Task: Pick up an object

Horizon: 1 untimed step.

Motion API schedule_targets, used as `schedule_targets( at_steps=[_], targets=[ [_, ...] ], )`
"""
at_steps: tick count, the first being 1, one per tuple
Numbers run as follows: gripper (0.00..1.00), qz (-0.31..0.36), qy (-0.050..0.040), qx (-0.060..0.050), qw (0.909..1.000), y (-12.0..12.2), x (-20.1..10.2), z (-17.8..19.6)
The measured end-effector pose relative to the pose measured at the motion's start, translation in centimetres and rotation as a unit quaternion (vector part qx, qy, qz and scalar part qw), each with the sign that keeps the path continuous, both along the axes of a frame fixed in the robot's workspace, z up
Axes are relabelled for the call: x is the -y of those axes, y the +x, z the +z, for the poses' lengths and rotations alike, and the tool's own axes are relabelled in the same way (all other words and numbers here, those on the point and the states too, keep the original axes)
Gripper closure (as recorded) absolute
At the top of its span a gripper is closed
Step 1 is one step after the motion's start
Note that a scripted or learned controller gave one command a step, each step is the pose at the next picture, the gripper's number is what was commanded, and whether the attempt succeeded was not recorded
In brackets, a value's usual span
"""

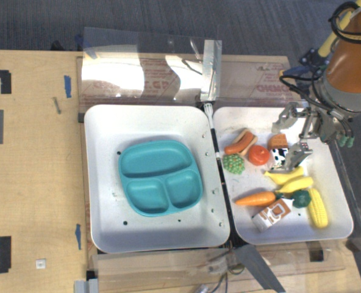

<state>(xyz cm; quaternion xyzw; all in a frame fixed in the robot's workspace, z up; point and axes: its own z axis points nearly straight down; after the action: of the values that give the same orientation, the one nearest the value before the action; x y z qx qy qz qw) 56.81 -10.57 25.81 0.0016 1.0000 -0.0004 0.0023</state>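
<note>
The right bin [339, 224] holds several toy foods: a hot dog [241, 142], a red tomato [259, 155], a green bumpy piece [233, 163], a carrot [255, 198], a banana [288, 177], a corn cob [318, 208], a small brown carton [272, 213], a dark green piece [301, 199], an orange block [278, 141] and a black-and-white piece [280, 158]. My gripper [293, 137] hangs over the upper right part of this bin, open, its silver fingers spread just right of the orange block and the black-and-white piece. Nothing sits between the fingers.
The left bin [101, 163] carries a teal divided plate [160, 177]. A clear plastic sheet with a taped strip [210, 72] lies behind the bins. Cables [302, 78] trail from the arm's orange band [351, 72] at the right.
</note>
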Motion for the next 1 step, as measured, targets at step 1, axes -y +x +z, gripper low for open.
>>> schedule_targets(
  at_steps=[1],
  targets=[
    [0.0, 0.065, -0.0013, 0.005, 0.9979, 4.66, 3.06, -16.8]
  ],
)
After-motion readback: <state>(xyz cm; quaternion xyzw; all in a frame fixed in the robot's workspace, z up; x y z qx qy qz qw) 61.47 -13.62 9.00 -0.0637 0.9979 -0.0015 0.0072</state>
